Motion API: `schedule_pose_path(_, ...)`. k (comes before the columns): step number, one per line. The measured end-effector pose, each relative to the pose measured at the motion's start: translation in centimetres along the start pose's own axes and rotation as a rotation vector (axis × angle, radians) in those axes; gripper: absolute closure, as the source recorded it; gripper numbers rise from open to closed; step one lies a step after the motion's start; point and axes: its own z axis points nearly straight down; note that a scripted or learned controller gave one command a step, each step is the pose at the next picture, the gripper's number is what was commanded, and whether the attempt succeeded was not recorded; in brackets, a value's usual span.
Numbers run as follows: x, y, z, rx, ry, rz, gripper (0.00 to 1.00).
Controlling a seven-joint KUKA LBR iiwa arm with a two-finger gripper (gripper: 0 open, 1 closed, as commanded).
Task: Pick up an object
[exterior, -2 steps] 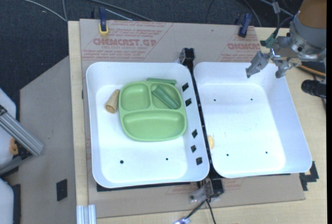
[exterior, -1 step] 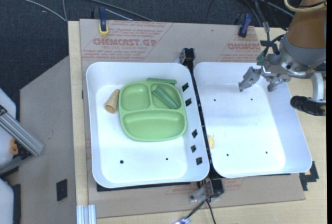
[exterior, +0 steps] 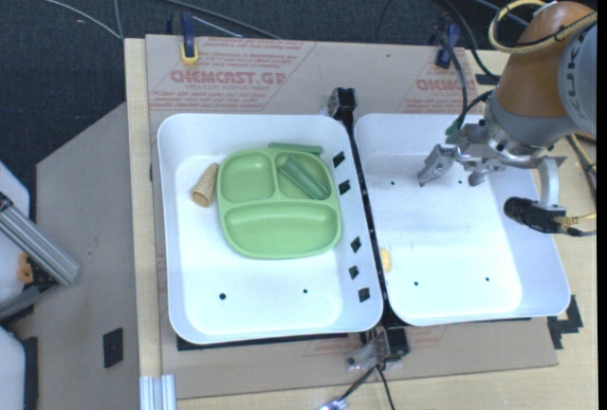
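The gripper (exterior: 453, 166) hangs over the right bin (exterior: 455, 256) with its 2 fingers spread wide, gripping nothing. We see the green divided plate (exterior: 280, 204) and small cone (exterior: 204, 184) in the left bin (exterior: 256, 304), so closing here risks grabbing air.

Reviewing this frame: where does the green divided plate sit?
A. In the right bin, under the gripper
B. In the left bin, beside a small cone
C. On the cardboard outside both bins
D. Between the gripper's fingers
B: the green divided plate lies in the left bin, with a small cone at its left edge.
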Motion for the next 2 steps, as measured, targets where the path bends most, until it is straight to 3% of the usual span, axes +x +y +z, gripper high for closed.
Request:
schedule_pose_path(1, -0.1, 0.3, 4.3, -0.002, 0.0, 0.0, 0.0)
schedule_pose_path(2, -0.1, 0.5, 2.9, -0.009, -0.001, 0.001, 1.0)
